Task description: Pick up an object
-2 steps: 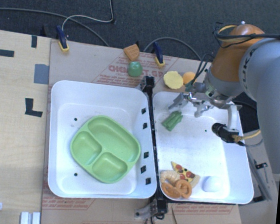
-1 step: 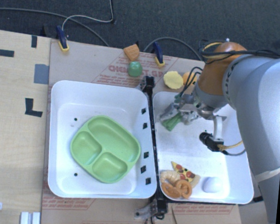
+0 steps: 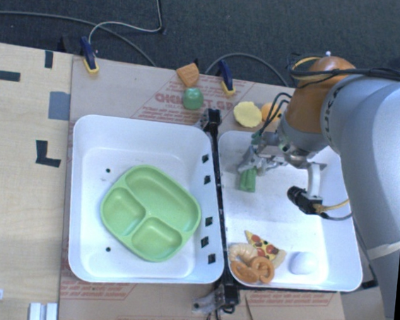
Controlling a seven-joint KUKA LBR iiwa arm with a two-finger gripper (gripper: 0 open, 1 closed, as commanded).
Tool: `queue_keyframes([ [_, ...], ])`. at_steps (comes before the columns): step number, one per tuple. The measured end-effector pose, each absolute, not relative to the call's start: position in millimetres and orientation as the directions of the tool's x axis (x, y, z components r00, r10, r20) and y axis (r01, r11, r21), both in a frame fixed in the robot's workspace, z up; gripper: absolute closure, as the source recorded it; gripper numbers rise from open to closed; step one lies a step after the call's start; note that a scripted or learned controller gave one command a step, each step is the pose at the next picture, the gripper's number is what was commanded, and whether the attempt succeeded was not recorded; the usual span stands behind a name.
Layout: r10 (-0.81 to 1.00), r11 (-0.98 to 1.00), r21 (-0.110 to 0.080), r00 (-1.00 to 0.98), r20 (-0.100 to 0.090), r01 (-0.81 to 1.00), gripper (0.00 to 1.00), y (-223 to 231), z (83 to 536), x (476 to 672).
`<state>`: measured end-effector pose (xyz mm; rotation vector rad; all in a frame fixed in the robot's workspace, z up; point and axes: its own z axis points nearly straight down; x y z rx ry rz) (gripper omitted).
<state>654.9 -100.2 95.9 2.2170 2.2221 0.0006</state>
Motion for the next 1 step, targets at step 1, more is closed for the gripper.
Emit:
queue_keyframes([
  [1,1.000,0.003,0.000,-0.003,0.001,1.000,1.00,-50.1,184.7,624.9],
])
